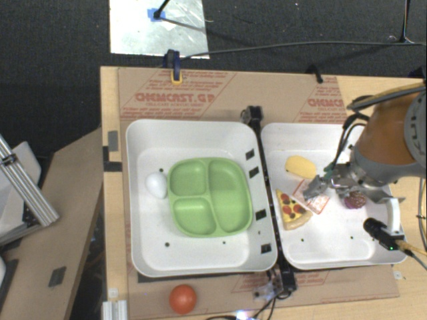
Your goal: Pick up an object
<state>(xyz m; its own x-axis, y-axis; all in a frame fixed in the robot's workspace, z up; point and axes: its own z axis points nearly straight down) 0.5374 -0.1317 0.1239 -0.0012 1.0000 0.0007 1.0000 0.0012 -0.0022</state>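
Your claw (328,187) sits low in the right bin (313,249), at the end of the grey arm (393,142) with its orange band reaching in from the right. You cannot tell from this view whether it is apart or together, because the metal parts blur into what lies under them. Just beside it, on its left and lower side, a small reddish packet (316,199) lies flat on the bin floor, touching or nearly touching the tip. To the right of the claw, under the wrist, a dark red object (354,201) rests on the floor, too blurred to name. A yellow block (301,167) lies just above and left of the claw, apart from it. A toy pizza slice (292,210) lies near the bin's left wall, below the yellow block and beside the packet. In the left bin (193,133) a green divided tray (209,197) sits in the middle, with a white egg (156,185) touching its left edge. On the tabletop (220,85), in front of the left bin, an orange ball (183,299) rests outside both bins.
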